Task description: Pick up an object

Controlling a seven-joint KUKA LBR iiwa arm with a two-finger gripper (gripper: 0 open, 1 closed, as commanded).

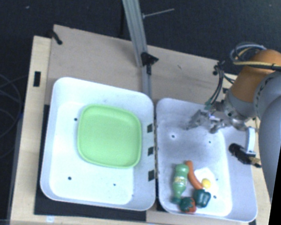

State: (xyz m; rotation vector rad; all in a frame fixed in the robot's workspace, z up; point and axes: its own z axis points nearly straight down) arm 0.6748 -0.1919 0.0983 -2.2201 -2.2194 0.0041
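My gripper [204, 123] hangs over the far part of the right bin [181, 122], its two fingers spread apart with nothing between them. The toys lie well below it, in the bin's near corner: a green bottle-like toy [180, 180], an orange carrot-like piece [193, 175], a yellow and white piece [205, 180], a dark teal pepper-like toy [202, 198] and a small green and red toy [187, 204]. None of them touches the gripper.
A light green square plate [110, 136] lies in the left bin [64, 123]. A grey metal pole [136, 26] slants down from the top to the gap between the bins. The arm's grey body and orange band [251, 85] fill the right side.
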